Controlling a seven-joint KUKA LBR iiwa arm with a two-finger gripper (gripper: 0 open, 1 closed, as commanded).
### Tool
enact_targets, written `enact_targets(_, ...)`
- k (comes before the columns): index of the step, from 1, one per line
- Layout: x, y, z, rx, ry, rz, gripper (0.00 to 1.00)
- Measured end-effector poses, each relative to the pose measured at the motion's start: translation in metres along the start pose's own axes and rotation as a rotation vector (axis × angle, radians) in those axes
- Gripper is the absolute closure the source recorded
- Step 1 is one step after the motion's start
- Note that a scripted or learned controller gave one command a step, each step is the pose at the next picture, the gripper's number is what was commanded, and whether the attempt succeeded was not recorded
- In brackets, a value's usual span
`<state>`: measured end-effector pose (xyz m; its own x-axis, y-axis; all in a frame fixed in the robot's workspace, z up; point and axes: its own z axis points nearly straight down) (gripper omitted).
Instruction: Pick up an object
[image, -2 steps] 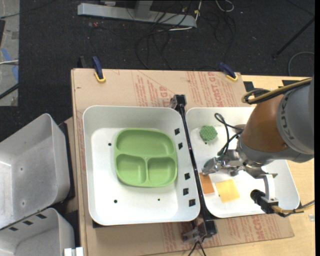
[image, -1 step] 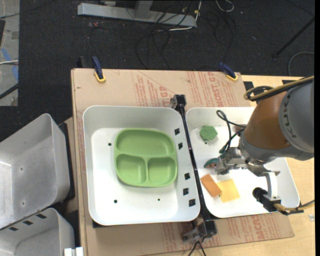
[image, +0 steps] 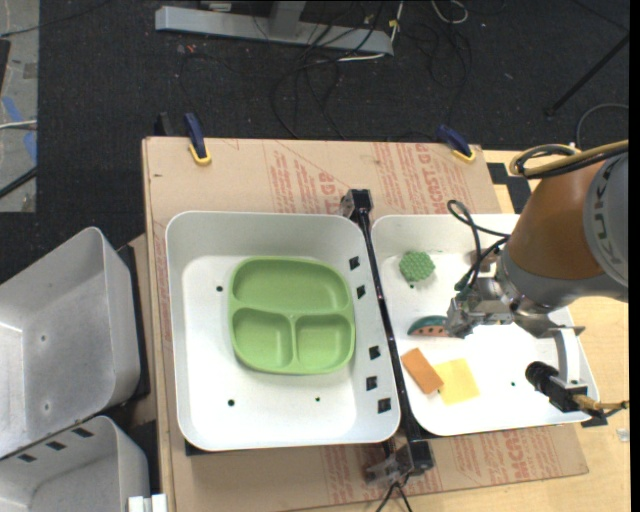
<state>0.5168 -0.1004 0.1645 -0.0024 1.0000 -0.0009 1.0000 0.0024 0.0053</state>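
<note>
The right bin (image: 500, 415) holds a round green knobbly object (image: 417, 266) at its far left. A small dark teal piece with an orange edge (image: 431, 325) lies near the middle left. An orange block (image: 422, 370) and a flat yellow square (image: 459, 380) lie side by side toward the front. My gripper (image: 464, 316) is low in this bin, just right of the small dark teal piece and close to touching it. The orange-banded arm reaches in from the right above it.
The left bin (image: 190, 300) holds a green divided plate (image: 292, 315). A black divider with clips (image: 378, 320) runs between the two bins. Grey tubs (image: 55, 330) stand off the bench at the left. Cables lie on the dark floor behind.
</note>
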Motion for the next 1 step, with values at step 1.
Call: enact_targets(1, 0.0050, -0.0074, -0.0532, 0.000, 0.000, -0.001, 1.00)
